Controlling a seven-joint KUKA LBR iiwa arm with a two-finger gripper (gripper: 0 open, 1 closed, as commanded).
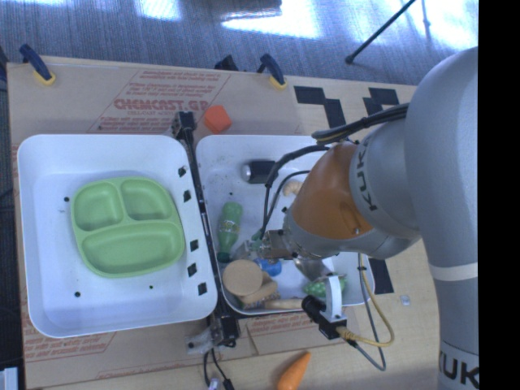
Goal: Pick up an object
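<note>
Nearest the lens, filling the right of the frame: the grey arm [439,161], its orange band [329,197] bent down over the right bin [236,149]. Wrist low over the lower middle of that bin, among the things there. Jaws tucked beneath the wrist; cannot tell whether wide, narrow or holding anything.

In the right bin, left of the wrist: a green bottle [228,224] lying on its side near the bin's left wall. Below the bottle, in the bin's lower left corner: a round tan disc [244,279], with a pale stick [272,303] just beneath it along the lower wall. Between disc and wrist: a small blue piece [268,265], partly hidden, kind unclear. Right of the disc, under the arm's edge: a green thing [321,285], partly covered. Toward the bin's upper wall, apart from the rest: a dark grey cylinder [258,170] on its side. Lower right of it, against the orange band: a cream piece [292,188], mostly hidden.

In the left bin [32,218], centre left of the frame: a green divided plate [126,226], three compartments, lying flat.

On the bench [97,96], outside the bins: an orange block [216,119] just above the gap between the two bins; an orange carrot-shaped thing [292,370] at the bottom edge of the frame. On the bench's upper edge: blue clamps, one at upper left [39,63], one at upper middle [272,69].
</note>
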